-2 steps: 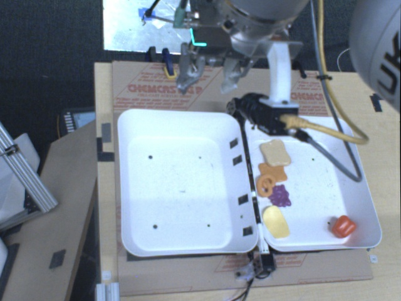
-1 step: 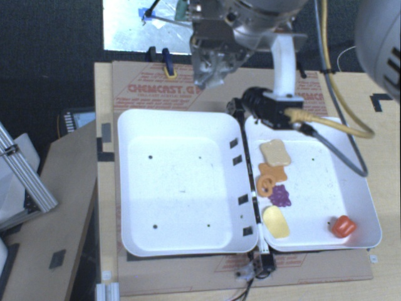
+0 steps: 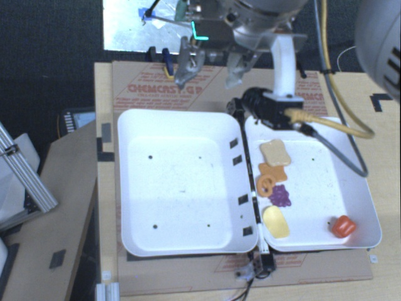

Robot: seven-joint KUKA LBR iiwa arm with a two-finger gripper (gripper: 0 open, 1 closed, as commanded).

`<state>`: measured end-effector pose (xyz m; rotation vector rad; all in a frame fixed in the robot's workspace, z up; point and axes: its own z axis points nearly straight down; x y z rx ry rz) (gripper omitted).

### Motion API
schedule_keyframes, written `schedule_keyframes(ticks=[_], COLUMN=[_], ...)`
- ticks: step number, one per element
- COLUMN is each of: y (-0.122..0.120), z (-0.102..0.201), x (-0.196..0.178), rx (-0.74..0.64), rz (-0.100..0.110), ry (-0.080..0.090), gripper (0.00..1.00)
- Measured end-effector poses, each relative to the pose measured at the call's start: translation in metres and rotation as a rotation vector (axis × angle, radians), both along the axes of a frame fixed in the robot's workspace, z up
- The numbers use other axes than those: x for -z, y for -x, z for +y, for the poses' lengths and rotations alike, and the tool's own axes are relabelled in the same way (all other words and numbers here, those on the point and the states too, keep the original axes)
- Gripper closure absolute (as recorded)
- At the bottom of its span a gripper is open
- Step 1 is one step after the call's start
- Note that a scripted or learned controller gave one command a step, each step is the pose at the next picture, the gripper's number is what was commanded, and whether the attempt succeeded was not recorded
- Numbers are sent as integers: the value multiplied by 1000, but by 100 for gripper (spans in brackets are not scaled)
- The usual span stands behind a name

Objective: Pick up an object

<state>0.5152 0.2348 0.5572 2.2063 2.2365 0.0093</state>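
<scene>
Gripper [image 3: 210,68] is up at the top of the view, above the far rim of the bins and over the cardboard sheet [image 3: 156,86], two fingers spread apart, nothing between them. Left finger [image 3: 187,64] and right finger [image 3: 239,68] both point down toward the bench.

Left bin [image 3: 178,180] has bare white floor. Right bin [image 3: 326,187] holds all the objects, clustered along its left wall near the divider. Toast slice [image 3: 276,153] lies flat at the top of the cluster, long axis roughly left-right, slightly tilted. Just below it, touching, an orange pretzel [image 3: 268,179]. Purple grapes [image 3: 281,195] just beside the pretzel on its lower right. Yellow lemon-like piece [image 3: 276,222] below that, long axis running near to far, narrower end pointing toward the grapes. Red-orange pepper [image 3: 342,226] sits well apart, near the bin's lower right corner, close to the rim.

Gripper is well apart from every object.
</scene>
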Motion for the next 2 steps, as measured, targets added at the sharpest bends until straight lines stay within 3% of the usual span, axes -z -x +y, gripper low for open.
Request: schedule_keyframes(ticks=[2], y=[0], z=[0], x=[0], rx=[0], rz=[0], ry=[0], gripper=[0])
